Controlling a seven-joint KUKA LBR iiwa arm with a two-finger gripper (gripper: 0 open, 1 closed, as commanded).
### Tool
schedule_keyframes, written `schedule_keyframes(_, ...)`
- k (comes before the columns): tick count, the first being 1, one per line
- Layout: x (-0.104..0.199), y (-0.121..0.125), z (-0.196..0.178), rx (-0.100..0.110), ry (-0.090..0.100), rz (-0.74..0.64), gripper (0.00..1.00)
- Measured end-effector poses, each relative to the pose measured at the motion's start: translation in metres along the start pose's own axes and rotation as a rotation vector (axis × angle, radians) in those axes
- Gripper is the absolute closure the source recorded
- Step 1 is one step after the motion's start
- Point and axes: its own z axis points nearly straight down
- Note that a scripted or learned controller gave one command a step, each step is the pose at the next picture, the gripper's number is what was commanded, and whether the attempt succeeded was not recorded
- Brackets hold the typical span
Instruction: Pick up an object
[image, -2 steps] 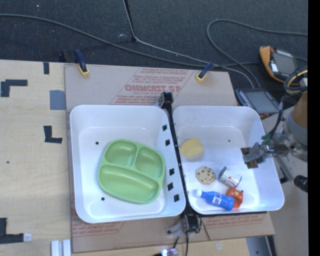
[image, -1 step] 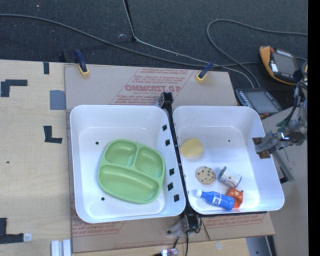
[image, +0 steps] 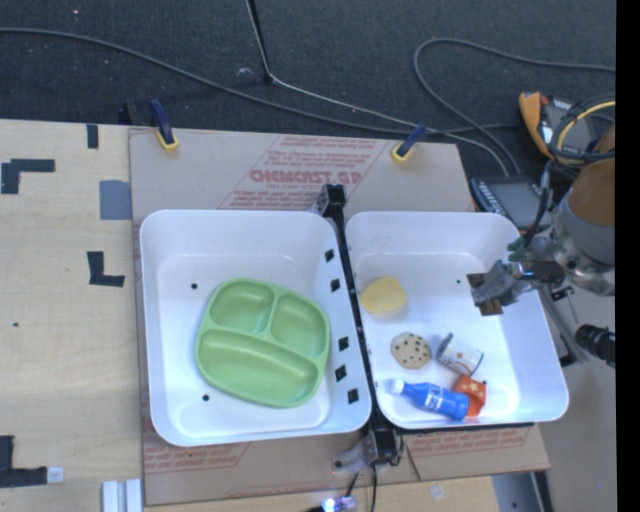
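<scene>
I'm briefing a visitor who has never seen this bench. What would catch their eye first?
Probably the green divided plate, which lies alone in the left bin. Next, the cluster in the right bin: a yellow round piece near the divider, a cookie below it, and a blue bottle along the near wall. The gripper hangs over that bin's right side.

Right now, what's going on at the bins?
The arm reaches in from the right, its gripper over the right bin near that bin's right wall, with nothing seen between its fingers. Below it lie a yellow round piece, a cookie, a blue bottle and small items. The left bin holds a green divided plate.
</scene>
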Motion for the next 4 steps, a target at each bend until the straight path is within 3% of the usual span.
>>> schedule_keyframes(2,0.110,0.031,-0.005,0.000,0.000,-0.001,1.00)
schedule_keyframes(4,0.216,0.050,0.021,0.001,-0.001,0.000,1.00)
